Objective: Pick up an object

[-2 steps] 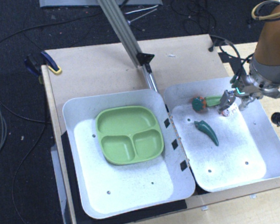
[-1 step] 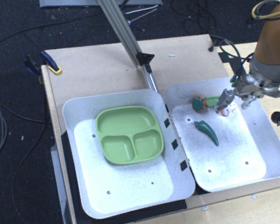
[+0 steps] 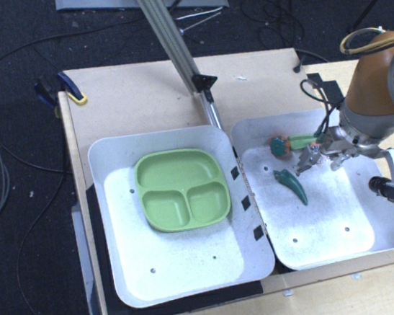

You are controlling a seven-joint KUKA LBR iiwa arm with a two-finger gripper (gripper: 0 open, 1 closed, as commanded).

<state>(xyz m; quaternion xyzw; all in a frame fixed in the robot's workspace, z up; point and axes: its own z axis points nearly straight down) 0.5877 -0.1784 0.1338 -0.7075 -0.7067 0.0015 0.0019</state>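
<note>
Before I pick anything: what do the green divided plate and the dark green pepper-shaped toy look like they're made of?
Plate: probably moulded plastic, matte; even pale green, rounded rim, three smooth compartments. Pepper: likely plastic or rubber, slightly glossy; uniform dark green with a faint highlight, tapered to a point. Too small to tell whether hard or soft.

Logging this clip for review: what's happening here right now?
A grey arm's gripper sits low in the right white bin, beside a dark green pepper-shaped toy and a small green-and-orange toy. Nothing is visibly held. The left white bin holds a light green divided plate.
</note>
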